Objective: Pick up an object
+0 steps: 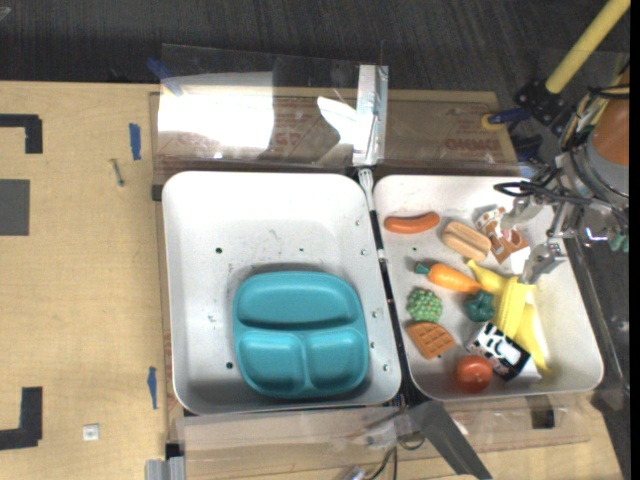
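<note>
**End effector poised over the toy-food bin**

The end effector [545, 258] hangs low over the right shallow white plastic bin [590, 368], near its right wall; whether its two prongs are apart or together I cannot tell, and nothing is visibly held.

Just below it lies the yellow plastic toy banana [520, 318], the likeliest target. Its long axis runs from upper left to lower right, roughly along the bin's right side. It looks light, stiff and smooth, so probably slippery; a grip across its narrow middle, at right angles to its length, seems safest.

Around it sit a small black-and-white toy cow [497, 348], a red toy tomato [474, 372], an orange toy carrot [450, 278] and a toy hot dog [468, 240].

Further left, the other white bin [200, 218] holds a teal divided plastic tray [298, 333]. Both rest on the table [70, 268].
</note>
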{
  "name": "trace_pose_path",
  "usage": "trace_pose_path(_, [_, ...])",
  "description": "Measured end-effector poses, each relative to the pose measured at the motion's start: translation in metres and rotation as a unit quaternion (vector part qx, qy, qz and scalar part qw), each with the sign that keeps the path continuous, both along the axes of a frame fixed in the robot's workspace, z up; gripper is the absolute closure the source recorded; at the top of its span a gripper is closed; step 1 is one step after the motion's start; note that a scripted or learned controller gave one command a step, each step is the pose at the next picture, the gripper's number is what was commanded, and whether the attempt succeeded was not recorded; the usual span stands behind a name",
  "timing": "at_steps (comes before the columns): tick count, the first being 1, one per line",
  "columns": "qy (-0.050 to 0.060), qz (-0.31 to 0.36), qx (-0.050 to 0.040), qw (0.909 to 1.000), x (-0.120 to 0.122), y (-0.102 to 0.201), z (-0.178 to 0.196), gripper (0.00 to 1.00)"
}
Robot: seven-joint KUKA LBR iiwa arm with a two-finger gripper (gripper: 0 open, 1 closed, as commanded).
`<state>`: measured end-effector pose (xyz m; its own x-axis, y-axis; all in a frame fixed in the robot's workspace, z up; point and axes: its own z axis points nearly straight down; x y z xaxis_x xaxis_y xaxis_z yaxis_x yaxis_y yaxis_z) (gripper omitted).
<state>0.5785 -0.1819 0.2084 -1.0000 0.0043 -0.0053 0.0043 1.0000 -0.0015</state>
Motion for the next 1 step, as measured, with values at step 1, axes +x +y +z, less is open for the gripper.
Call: trace_pose_path(1, [-0.005, -0.014, -0.0012, 0.9999, 0.0326, -0.0023, -0.1078, 0.0])
